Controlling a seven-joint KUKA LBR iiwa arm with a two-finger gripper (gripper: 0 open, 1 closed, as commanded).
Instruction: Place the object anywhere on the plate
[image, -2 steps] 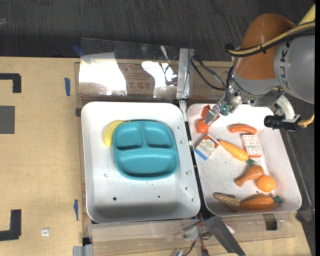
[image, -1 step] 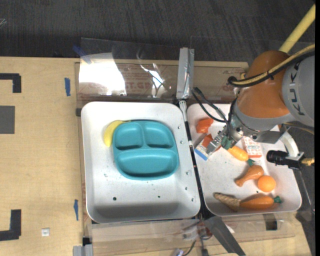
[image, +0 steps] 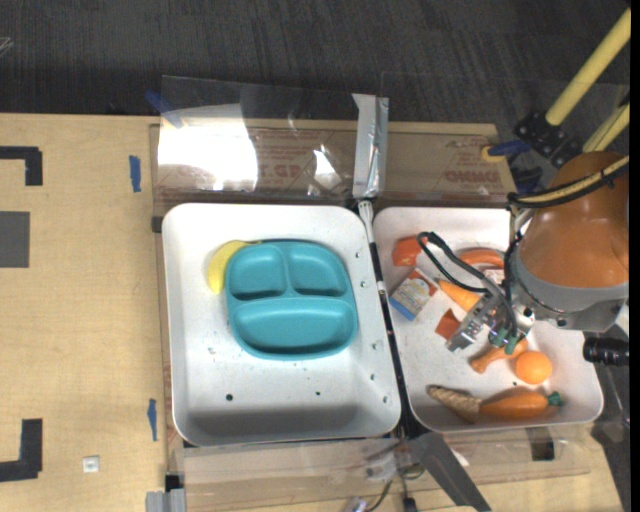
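Camera view, lower edge first: the worktop (image: 70, 300) carries two white bins side by side, and nearest in the right bin (image: 590, 405) lies a toy carrot (image: 515, 404) along the bottom wall with a brownish cone-shaped piece (image: 455, 400) at its left end. Just above sits a small orange ball (image: 532, 367), and beside it, at the middle right of the frame, the tool (image: 487, 327) hangs low among the clutter, close to a small orange piece (image: 488, 357) and an orange wedge (image: 449, 324); whether it is clenched or released cannot be told from here, and nothing is plainly seen in its hold. Which of these items is the task's object is also unclear. In the left bin (image: 200, 380) the teal divided plate (image: 290, 297) has all three compartments bare, a yellow round thing (image: 222, 262) peeping out beneath its upper left rim. Farther up, an orange lump (image: 408, 251) and a small printed packet (image: 410, 296) lie by the divider. In my judgement, picking remains unconfirmed and carrying across and setting down are all to do.
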